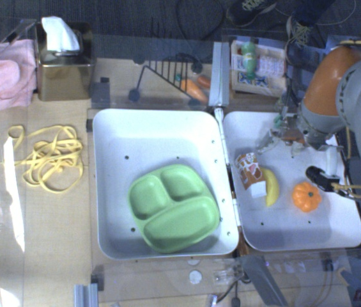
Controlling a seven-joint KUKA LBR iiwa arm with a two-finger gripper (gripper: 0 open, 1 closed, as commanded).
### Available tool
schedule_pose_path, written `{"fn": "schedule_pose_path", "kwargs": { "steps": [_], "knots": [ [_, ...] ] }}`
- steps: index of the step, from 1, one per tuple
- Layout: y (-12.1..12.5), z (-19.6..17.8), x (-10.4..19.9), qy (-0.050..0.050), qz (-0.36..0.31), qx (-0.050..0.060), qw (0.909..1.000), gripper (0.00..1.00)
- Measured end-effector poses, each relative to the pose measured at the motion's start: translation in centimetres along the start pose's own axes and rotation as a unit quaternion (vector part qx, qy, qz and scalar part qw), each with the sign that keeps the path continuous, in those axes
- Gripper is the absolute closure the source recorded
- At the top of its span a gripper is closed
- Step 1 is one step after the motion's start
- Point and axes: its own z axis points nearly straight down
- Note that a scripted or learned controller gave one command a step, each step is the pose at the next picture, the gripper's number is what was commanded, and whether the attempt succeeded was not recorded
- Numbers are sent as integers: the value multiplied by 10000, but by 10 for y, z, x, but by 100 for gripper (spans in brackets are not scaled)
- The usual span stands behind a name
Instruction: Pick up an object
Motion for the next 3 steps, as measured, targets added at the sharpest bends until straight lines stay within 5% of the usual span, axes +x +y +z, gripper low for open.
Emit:
{"fn": "schedule_pose_path", "kwargs": {
  "steps": [1,2,3],
  "knots": [
    [28,-52,-50,-6,-6,-12,10000,0],
    [-1,0,38,6,-109,-12,9999,0],
    [-43,0,-30,26,-1088,-22,9941,0]
  ]
}}
